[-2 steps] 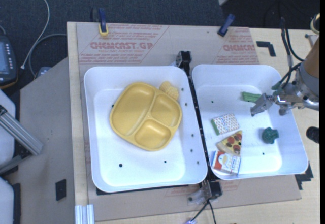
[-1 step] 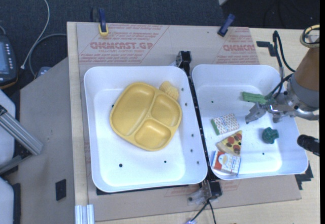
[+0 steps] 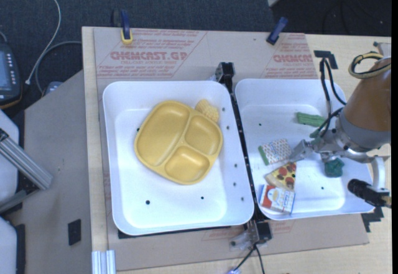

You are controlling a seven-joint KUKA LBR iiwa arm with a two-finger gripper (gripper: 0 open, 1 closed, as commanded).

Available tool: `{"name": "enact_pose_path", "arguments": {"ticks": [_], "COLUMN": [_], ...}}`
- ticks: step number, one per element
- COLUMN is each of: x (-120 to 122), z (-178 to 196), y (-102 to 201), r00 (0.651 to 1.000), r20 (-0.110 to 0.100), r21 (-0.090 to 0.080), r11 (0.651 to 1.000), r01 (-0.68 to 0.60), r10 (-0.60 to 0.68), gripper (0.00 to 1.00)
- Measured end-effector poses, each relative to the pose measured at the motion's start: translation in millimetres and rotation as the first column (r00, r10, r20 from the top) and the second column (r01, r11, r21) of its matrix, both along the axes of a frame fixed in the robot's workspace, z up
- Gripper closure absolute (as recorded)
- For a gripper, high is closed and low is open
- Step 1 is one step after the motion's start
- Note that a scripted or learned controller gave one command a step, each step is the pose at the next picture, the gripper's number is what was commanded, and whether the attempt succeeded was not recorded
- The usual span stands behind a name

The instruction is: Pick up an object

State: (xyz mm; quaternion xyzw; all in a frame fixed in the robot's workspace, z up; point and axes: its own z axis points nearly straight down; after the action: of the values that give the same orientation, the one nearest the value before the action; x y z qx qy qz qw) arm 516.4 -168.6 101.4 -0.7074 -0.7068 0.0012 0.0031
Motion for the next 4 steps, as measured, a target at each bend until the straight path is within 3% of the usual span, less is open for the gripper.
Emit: {"name": "enact_pose_path", "arguments": {"ticks": [1, 2, 4], "x": [0, 0, -5], "z": [-18, -6, 91], "y": [1, 0, -15], "r00": [1.0, 1.0, 1.0], "r20": [0.004, 0.007, 0.011], "r21": [-0.001, -0.003, -0.005], "r11": [1.0, 1.0, 1.0], "r01": [-0.001, 0.0, 0.0], "r10": [0.001, 0.0, 0.0], "gripper": [0.0, 1.0, 1.0]}}
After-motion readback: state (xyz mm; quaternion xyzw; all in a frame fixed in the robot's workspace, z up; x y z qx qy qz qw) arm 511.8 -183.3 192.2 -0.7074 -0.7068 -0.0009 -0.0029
